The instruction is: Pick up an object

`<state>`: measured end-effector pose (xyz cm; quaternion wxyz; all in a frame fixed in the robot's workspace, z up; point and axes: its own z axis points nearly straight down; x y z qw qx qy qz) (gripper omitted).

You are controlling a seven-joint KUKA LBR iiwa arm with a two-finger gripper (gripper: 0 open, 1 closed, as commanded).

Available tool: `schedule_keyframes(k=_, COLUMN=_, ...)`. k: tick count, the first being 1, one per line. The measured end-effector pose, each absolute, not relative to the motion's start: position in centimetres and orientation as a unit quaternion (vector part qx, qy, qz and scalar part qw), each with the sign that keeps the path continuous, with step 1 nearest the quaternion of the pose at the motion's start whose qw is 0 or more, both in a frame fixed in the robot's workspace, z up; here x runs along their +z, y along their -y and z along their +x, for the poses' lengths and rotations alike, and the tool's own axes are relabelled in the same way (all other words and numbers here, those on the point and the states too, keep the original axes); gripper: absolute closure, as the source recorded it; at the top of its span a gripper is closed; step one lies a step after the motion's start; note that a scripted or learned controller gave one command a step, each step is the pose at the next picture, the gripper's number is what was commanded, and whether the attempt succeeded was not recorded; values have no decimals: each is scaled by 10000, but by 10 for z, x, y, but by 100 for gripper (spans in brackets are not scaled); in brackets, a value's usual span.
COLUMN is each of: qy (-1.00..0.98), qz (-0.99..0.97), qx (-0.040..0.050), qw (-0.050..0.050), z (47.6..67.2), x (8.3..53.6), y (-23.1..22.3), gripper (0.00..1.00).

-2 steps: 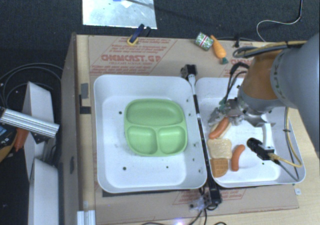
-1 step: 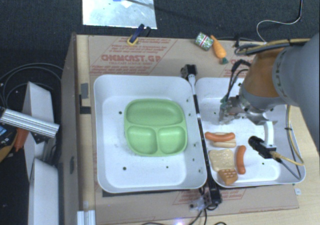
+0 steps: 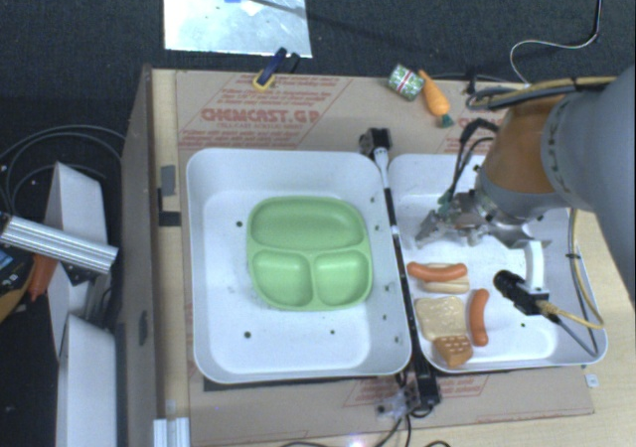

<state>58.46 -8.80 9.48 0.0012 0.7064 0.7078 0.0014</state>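
1. Starting at the near wall of the right bin (image 3: 571, 361): a waffle piece (image 3: 452, 349) is seen touching a toast slice (image 3: 442, 314). If either were gripped, the other could be dragged along or both pinched at once.
2. A loose sausage (image 3: 480, 317) is noted just beside the toast. Being round, it could be rolled aside or squeezed out of a closing grip taken off-centre.
3. A hot dog (image 3: 438, 275) in its bun is noted just beyond the toast, near the wall between the bins. It is judged the likeliest target, as it lies closest to the gripper. A descent too near that wall could be fouled by the rim.
4. The gripper (image 3: 449, 223) is seen over the right bin, just beyond the hot dog, with nothing visibly held. Whether it is spread or closed cannot be told from this angle. If it were lowered straight down, bare bin floor would probably be met and an empty close would result.
5. The left bin (image 3: 214, 197) is seen to hold a green divided plate (image 3: 308, 251), well apart from the gripper. No trouble is expected there.
6. Farthest off, outside the bins, a toy carrot (image 3: 435, 95) and a small green can (image 3: 404, 80) are noted. Both are judged out of play.
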Motion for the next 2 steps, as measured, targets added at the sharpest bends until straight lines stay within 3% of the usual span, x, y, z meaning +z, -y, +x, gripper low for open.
schedule_keyframes(k=1, qy=-7074, qz=7068, qx=0, qw=1, z=541, x=95, y=100, gripper=0)
schedule_keyframes(k=2, qy=-7074, qz=7068, qx=3, qw=1, z=526, x=84, y=91, gripper=0)
